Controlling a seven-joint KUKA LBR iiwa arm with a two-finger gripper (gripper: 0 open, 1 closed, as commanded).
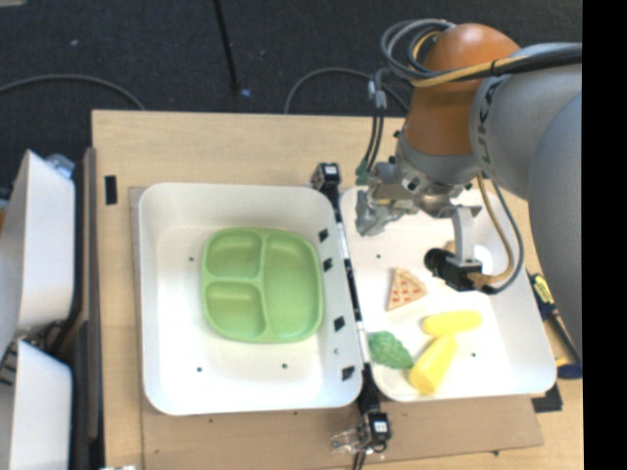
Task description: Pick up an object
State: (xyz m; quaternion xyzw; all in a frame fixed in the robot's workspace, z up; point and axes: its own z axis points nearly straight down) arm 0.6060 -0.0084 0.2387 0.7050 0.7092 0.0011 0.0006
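gripper (376, 213) hangs over right bin's (509, 385) far-left corner, grip state unclear | pizza slice (404, 289), yellow pieces (441, 346), green toy (389, 350) cluster toward near edge, unheld | green tray (263, 284) fills left bin's (162, 360) centre

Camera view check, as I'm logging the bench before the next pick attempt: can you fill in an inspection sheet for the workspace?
Surface: wooden bench bearing two shallow white bins side by side, left bin and right bin.
Job's things: in the right bin, a pizza slice toy, two yellow pieces and a green leafy toy.
Clutter: green divided plate in the left bin.
Grippers: gripper at the right bin's far left corner, apart from the toys; nothing seen held.
Cables: loops at the arm's wrist; black cables on the floor.
Surroundings: dark floor; white boxes at left.
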